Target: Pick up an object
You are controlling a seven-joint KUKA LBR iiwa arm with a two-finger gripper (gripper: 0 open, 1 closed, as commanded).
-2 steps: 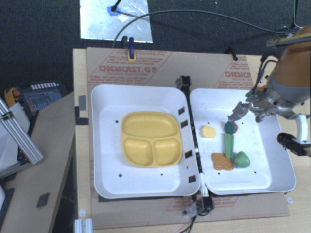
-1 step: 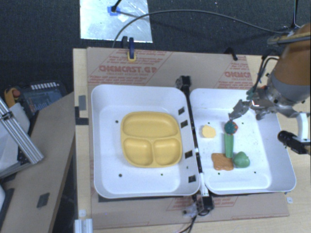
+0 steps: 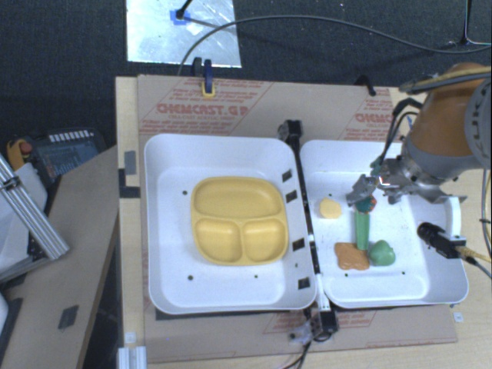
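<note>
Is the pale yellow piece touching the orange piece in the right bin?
Apart. The camera view shows bare white bin floor between the pale yellow piece and the orange piece.

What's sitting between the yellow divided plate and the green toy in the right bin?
In the camera view, the bins' shared rims and an orange piece lie between the yellow plate and the green toy.

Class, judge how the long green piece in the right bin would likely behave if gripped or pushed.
The green piece looks like moulded toy plastic, so probably stiff and light. Its long, rounded shape may roll sideways. It seems to touch the orange piece, which a push would probably nudge.
</note>
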